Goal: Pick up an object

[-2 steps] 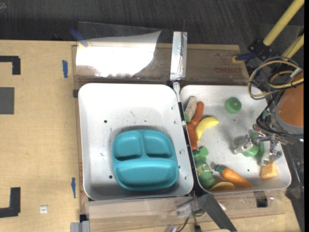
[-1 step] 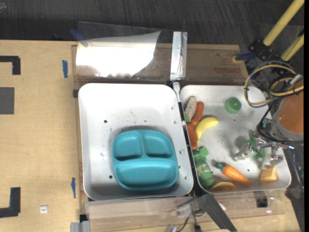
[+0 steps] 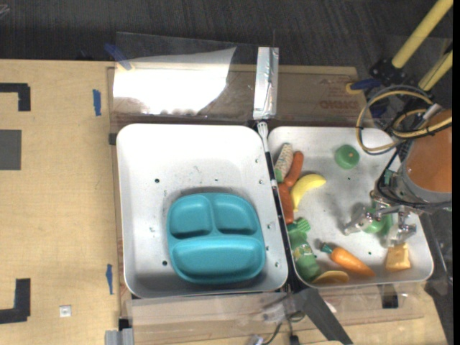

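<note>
Nothing is being lifted yet: a small green object (image 3: 374, 226) is being straddled by the gripper (image 3: 379, 220), beside the carrot (image 3: 349, 259); finger spacing cannot be told.

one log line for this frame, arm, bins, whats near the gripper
arm: over right white bin | gripper: low beside small green toy piece | left white bin: teal divided plastic plate | grasp: not confirmed

The arm (image 3: 431, 160) was cut off by the right edge. A small green item (image 3: 374, 225) was partly hidden beneath the gripper (image 3: 379, 218), and its kind could not be told. Whether it was touched by the metal parts could not be made out.
</note>
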Controlling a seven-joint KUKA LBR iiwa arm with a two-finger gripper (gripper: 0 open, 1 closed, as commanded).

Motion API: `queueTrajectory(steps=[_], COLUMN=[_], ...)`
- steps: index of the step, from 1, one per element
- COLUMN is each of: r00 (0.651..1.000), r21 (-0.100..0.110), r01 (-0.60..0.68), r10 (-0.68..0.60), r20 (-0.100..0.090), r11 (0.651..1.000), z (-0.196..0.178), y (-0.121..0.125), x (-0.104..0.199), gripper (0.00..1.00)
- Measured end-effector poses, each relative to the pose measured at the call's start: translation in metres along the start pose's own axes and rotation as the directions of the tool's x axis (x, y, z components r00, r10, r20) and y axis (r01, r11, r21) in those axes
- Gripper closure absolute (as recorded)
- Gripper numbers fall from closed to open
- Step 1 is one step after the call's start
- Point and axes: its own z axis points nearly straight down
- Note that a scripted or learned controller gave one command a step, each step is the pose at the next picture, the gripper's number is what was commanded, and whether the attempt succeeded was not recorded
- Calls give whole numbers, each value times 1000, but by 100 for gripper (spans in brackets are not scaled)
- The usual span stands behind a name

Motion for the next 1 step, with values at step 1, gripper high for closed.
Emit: queueTrajectory(steps=[1], r00=[996], r21=[-4], r01=[91], r10=[-91], r20=[7], r11=[996], z=[1], y=[-13], x=[8], gripper=[0])
